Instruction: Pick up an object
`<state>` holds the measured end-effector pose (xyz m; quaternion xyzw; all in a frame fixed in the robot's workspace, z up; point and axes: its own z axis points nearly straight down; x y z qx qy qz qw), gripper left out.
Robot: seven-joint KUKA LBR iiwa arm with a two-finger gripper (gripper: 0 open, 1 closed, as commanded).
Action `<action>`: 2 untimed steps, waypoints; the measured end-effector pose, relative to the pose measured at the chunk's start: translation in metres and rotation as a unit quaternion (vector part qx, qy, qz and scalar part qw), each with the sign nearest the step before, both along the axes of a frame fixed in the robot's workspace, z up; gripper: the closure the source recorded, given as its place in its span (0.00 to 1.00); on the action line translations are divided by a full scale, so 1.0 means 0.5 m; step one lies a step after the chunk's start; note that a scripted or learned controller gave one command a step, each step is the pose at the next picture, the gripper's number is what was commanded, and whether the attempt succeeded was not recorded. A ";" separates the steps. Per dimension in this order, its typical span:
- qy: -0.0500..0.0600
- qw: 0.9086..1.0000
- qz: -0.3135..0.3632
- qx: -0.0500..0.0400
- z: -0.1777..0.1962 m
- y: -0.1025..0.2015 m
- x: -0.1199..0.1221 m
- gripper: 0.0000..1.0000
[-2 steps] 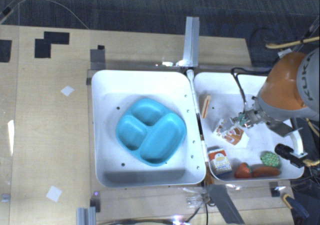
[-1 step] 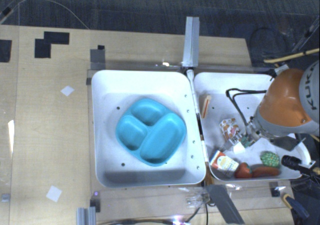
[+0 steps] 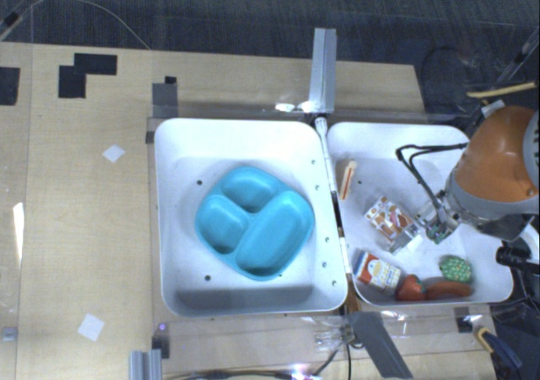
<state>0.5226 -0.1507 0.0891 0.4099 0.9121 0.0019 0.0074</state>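
In the right bin [image 3: 422,143] lie a patterned red-and-white packet [image 3: 386,218], a small orange-and-white carton [image 3: 376,272], a red round piece [image 3: 410,288], a reddish-orange long piece [image 3: 448,290], a green knobbly piece [image 3: 456,268] and a thin tan stick [image 3: 347,177]. My gripper [image 3: 422,232] hangs low over this bin, right beside the packet's right edge. Whether it touches the packet is unclear. The arm's orange band [image 3: 502,159] covers the bin's right side.
The left bin [image 3: 177,201] holds a blue divided plate [image 3: 253,222]. A metal post [image 3: 323,66] stands behind the wall between the bins. Black cables [image 3: 422,154] loop over the right bin's back half.
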 end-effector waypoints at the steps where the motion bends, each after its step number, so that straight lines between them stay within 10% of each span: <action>1: 0.005 0.984 -0.177 0.003 0.190 0.207 -0.050 0.00; 2: 0.007 0.972 -0.234 0.003 0.057 0.104 -0.070 0.00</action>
